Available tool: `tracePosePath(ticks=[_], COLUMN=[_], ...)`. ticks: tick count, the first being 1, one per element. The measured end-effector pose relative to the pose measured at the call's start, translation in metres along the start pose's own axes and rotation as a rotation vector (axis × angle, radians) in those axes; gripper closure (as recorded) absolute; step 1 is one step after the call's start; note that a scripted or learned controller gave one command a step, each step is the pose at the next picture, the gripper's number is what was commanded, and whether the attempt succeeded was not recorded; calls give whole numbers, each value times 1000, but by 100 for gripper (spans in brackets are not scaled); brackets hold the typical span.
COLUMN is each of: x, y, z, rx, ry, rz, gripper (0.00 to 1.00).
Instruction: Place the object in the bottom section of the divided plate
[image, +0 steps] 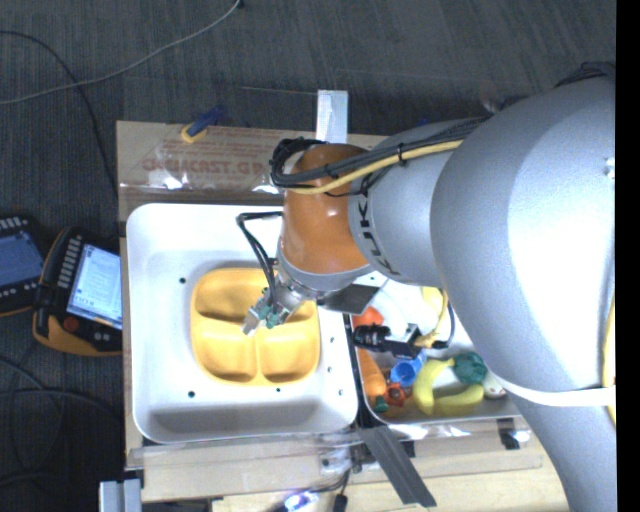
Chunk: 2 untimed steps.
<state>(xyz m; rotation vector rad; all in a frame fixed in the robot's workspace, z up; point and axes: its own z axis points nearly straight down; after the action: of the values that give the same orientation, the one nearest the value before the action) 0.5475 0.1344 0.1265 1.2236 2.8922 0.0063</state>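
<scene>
Yellow plate (225, 330) is lying in the left bin (150, 300), and the gripper (266, 317) is hovering over its central ridge, jaws seemingly pinching a small green object (270, 319), so releasing there is risking a roll into the upper section.

Counts: two shallow white plastic bins, one plate, one arm.
One yellow three-section divided plate (255, 335) in the left white bin (160, 300); right white bin (430, 420) holds a mixed pile: one yellow banana-shaped toy (445, 392), one green piece (470, 367), one blue piece (403, 373), orange pieces too hidden to count. One grey-and-orange robot arm (500, 230).
</scene>
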Motion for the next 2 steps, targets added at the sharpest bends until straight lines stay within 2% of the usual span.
tracePosePath(ticks=[1, 2], x=[74, 34], y=[16, 22], z=[-58, -84], rx=[6, 8], ry=[0, -2], rz=[28, 179], gripper=[100, 100])
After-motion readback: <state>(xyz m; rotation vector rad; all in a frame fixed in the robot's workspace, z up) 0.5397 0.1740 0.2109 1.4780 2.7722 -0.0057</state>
